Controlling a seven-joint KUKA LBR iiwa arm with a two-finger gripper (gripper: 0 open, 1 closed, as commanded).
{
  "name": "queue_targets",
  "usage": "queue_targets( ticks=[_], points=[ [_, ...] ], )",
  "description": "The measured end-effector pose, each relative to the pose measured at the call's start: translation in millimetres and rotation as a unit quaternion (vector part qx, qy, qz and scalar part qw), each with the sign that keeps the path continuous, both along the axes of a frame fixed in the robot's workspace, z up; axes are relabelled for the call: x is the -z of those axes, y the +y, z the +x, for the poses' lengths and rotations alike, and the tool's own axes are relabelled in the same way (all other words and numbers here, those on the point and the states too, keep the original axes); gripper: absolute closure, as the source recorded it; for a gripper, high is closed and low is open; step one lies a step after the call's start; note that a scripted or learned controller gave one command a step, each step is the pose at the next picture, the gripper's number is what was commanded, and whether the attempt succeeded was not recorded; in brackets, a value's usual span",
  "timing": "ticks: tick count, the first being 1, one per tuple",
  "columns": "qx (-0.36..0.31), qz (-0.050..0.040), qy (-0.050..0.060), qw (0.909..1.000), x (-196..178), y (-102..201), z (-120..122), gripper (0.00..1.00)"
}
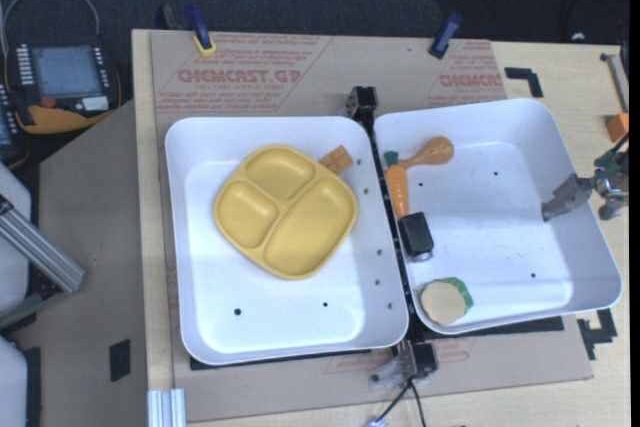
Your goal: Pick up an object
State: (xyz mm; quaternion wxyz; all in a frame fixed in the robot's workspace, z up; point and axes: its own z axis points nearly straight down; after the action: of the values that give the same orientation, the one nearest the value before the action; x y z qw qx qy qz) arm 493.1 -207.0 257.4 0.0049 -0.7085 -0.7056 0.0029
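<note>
My gripper [585,205] hangs over the right rim of the right bin [500,125], partly cut off by the view's edge. Its fingers [562,199] are spread open with nothing between them. The loose objects lie along that bin's left side, well away from the gripper: an orange carrot [397,190], a tan wooden spoon-like piece [430,153], a black block [416,235] and a round tan and green piece [445,301] at the front corner.
The left bin [200,295] holds a yellow divided plate [286,211] with a small brown block [337,158] at its far right edge. A cardboard sheet [260,70] lies under both bins. A pendant with a screen [62,80] sits at far left.
</note>
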Motion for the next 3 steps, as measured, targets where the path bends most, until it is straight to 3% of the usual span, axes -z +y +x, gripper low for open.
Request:
queue_targets(
  ticks=[1, 3],
  points=[
    [-0.002, -0.0017, -0.006, 1.0, -6, 1, 2, 0.0],
    [-0.002, -0.0001, -0.004, 1.0, 111, -14, 0, 0.0]
  ],
)
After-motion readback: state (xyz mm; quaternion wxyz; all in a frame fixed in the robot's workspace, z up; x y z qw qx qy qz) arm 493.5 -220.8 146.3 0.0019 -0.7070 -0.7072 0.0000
